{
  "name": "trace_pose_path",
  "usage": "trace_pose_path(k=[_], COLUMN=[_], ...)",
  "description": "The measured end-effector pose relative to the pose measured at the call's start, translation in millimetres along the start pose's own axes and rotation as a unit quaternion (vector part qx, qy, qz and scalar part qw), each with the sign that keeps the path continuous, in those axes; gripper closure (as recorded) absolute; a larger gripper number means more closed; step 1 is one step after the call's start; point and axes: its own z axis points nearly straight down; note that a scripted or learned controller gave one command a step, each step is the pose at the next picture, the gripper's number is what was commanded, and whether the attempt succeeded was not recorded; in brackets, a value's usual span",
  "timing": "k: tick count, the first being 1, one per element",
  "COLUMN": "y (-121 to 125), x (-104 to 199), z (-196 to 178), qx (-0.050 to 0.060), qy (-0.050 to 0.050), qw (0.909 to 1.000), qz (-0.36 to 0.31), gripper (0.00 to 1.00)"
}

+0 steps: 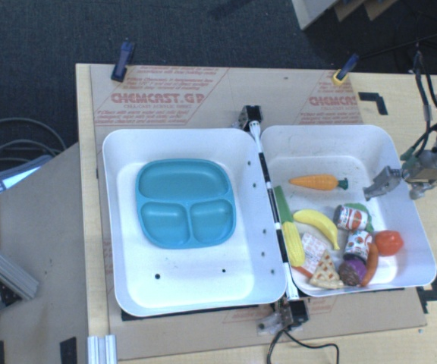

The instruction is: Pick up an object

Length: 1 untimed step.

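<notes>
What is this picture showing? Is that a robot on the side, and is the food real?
A camera above the bench looks down on two white bins. The left bin has a blue tray with three sections. The right bin has what looks like toy food: a carrot, a banana, corn, a tomato, small cans and a pizza slice. The grey thing at the right is the robot's gripper, its hand, above the right bin. It isn't touching any food.
</notes>
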Motion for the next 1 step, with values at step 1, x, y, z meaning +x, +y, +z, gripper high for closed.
trace_pose_path(k=[1], y=[36.1], x=[20.2], z=[143.6], qx=[0.001], qy=[0.000], qw=[1.0000], qz=[0.000], gripper=[0.00])
